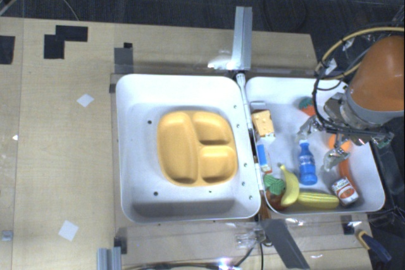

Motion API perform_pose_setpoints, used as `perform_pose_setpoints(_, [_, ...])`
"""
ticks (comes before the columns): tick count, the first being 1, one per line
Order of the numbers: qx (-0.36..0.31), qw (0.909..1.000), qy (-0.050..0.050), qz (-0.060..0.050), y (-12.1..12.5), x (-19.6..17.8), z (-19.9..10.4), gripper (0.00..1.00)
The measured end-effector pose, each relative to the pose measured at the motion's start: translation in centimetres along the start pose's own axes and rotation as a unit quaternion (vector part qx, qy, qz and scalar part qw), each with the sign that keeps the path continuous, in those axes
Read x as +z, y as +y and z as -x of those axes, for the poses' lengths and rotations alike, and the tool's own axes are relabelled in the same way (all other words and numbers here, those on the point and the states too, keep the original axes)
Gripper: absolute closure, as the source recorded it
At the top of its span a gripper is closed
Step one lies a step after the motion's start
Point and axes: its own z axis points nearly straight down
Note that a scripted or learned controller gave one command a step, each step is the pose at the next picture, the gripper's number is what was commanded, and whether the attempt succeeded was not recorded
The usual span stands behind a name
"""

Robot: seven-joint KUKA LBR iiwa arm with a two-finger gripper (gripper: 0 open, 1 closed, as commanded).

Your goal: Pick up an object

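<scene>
1. The blue bottle point(307, 165) lies in the middle of the right bin point(378, 190), the likeliest pick since it sits closest under the arm. It looks like small, light, stiff plastic with a smooth, rounded body that could roll or slip; I would take it across the body, below the cap, not by the ends.
2. Just beside it, a yellow banana point(304, 195) curves along the bin's near wall, touching a green leafy piece point(274, 184); both look like light toy food.
3. A small red-and-white can point(345, 190) lies in the near right corner, and an orange carrot-like piece point(341, 155) sits right of the bottle.
4. The tool point(323, 142) hangs over the right bin above the bottle; whether it is wide or narrow, I cannot tell.
5. The left bin point(136, 199) on the bench point(57, 155) holds a yellow divided tray point(195, 147).
</scene>
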Motion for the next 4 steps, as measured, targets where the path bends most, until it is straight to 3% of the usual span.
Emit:
perform_pose_setpoints(1, [0.06,0.9982,-0.003,-0.004,-4.1,-10.1,0.8,0.0])
perform_pose_setpoints(2, [0.052,0.9986,0.003,0.002,-1.8,-1.0,-6.4,0.0])
perform_pose_setpoints(3, [0.028,0.9996,-0.002,-0.004,-1.9,-8.7,-6.5,0.0])
perform_pose_setpoints(4, [-0.109,0.9941,0.001,0.001,-2.0,-1.0,-6.0,0.0])
